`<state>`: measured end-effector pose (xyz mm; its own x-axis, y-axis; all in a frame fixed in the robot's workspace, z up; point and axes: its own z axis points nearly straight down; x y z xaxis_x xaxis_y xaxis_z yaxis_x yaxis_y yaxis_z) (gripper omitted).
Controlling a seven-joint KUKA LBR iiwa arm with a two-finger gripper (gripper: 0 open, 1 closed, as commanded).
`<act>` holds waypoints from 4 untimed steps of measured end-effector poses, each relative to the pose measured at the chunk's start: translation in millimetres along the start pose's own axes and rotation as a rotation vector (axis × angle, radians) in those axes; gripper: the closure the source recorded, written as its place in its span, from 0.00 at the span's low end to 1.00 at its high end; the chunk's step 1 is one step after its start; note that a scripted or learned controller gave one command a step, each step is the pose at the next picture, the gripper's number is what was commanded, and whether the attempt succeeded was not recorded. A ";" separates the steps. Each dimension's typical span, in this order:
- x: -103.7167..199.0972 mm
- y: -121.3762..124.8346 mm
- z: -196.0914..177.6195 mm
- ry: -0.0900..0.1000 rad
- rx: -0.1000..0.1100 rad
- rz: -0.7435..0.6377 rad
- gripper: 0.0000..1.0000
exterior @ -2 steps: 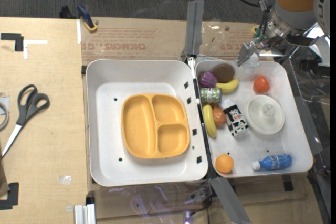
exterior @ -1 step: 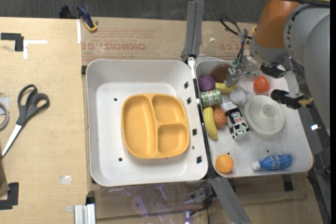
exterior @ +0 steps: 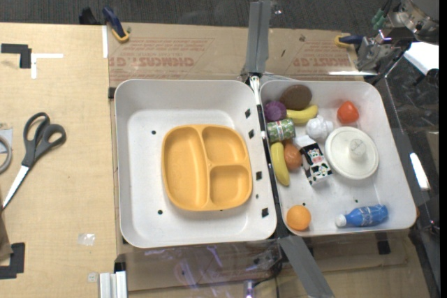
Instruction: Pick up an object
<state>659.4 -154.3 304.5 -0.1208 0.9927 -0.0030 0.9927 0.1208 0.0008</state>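
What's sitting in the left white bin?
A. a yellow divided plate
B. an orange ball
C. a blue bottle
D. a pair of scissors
A: the yellow divided plate lies alone in the left bin, while the blue bottle and the orange ball are in the right bin and the scissors lie on the bench.

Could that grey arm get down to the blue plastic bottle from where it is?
Probably yes. The blue plastic bottle lies on its side near the front of the right white bin, with bare floor around it and nothing over it. The arm's gripper sits beyond the bin's far corner.
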 end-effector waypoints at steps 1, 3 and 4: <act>-41.0 -3.5 210.1 0.004 -0.003 0.293 1.00; 26.5 -39.6 212.8 0.003 0.004 0.394 0.00; 61.9 -82.2 210.8 -0.011 -0.002 0.307 0.00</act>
<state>570.6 -103.5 93.5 0.1844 0.9828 -0.0127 0.9829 -0.1843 0.0055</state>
